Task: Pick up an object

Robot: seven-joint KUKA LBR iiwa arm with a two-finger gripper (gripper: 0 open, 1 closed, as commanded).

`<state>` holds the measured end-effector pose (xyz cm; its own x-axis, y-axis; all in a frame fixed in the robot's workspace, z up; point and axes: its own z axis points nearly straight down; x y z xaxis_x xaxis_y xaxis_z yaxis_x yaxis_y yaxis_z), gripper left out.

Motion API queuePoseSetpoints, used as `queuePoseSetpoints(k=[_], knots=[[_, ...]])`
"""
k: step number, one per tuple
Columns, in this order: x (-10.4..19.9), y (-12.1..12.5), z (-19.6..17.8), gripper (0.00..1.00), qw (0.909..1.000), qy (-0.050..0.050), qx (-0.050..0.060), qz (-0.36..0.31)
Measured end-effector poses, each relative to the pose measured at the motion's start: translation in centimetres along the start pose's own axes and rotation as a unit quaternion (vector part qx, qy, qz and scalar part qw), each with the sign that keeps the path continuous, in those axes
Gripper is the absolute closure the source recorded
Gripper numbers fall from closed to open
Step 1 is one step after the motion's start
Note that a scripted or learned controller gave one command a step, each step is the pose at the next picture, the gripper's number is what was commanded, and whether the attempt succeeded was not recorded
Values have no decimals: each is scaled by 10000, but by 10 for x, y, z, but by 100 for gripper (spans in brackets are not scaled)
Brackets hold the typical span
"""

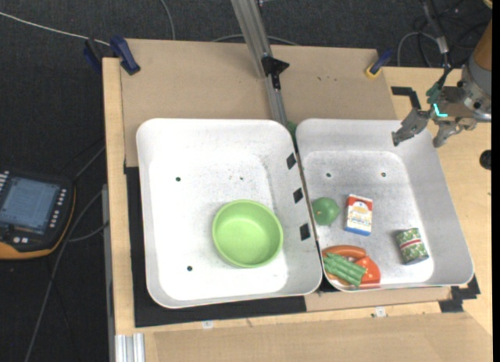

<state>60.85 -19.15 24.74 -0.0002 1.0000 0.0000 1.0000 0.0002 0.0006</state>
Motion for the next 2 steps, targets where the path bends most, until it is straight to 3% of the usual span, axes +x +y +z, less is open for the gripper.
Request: queuePoseSetpoints(k=[1, 2], knots=[[0, 0, 0, 0, 10000, 0, 0, 0], [-1, -9, 53, 0, 10000, 1, 3, -1]])
